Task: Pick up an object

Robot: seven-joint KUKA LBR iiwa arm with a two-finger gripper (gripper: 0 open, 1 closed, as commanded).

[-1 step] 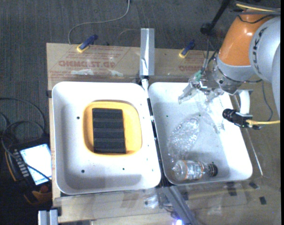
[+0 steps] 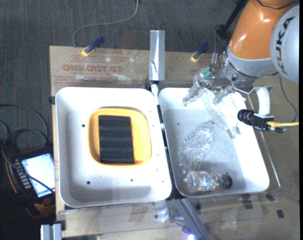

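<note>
The gripper (image 2: 207, 91) is hanging over the far end of the right bin (image 2: 259, 176), its two pale fingers (image 2: 193, 95) spreading apart with nothing showing between them, so it is standing open and carrying nothing. Just below and toward the near side of it, a crumpled clear plastic bottle (image 2: 196, 143) is lying on the bin floor, and another clear, see-through piece (image 2: 222, 118) is lying closer in, almost under the fingers, too glassy to make out fully. Farther toward the near rim, well apart from the gripper, a clear bottle with a dark cap (image 2: 207, 180) is resting on its side, cap pointing to the view's right.

Off to the gripper's left, across the divider, the left bin (image 2: 71, 134) is holding a yellow tray (image 2: 93, 134) with a black ribbed block (image 2: 116, 139) sitting in it.

Judging from this, the pick is not yet made: nothing is lifted, and the descent, the closing and the lift are all remaining. The nearest candidates are looking thin, transparent and crushed, likely slippery and apt to give under the fingers; the capped bottle is looking firmer and rounder.
</note>
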